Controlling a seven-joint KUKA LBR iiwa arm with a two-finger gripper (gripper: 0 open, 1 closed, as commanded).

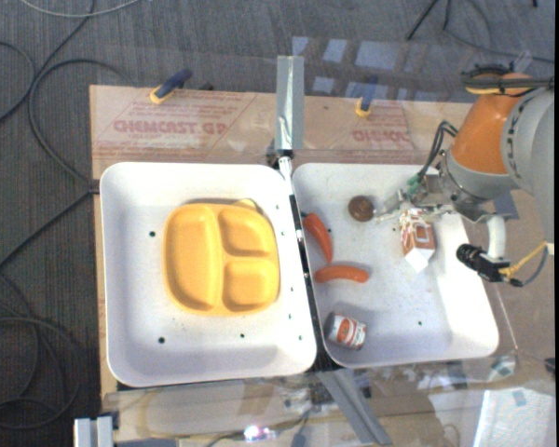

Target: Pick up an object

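The arm (489,142) reaches into the right bin (466,329) from its 2 o'clock corner, and the hand (419,198) sits low over a small orange-and-white carton (417,236) at the bin's 1 o'clock. How far the hand is open I cannot tell; its metal parts blur into wiring and glare, and nothing shows plainly held in it.

The carton lies just beside the hand, apparently tilted or on its side, with a white flap toward 5 o'clock. A brown ball (361,209) lies near it at 9 o'clock. Two sausages (328,254) lie toward the bin's 9 o'clock wall, and a can (347,331) on its side at 7 o'clock.

Likely failures: a closing hand may catch only the flap or a corner, so the carton slips or twists out on lifting. A nudge could also roll the ball away.

The left bin (130,333) bears a yellow tray (224,257). The arm's upper part is cut off at the right
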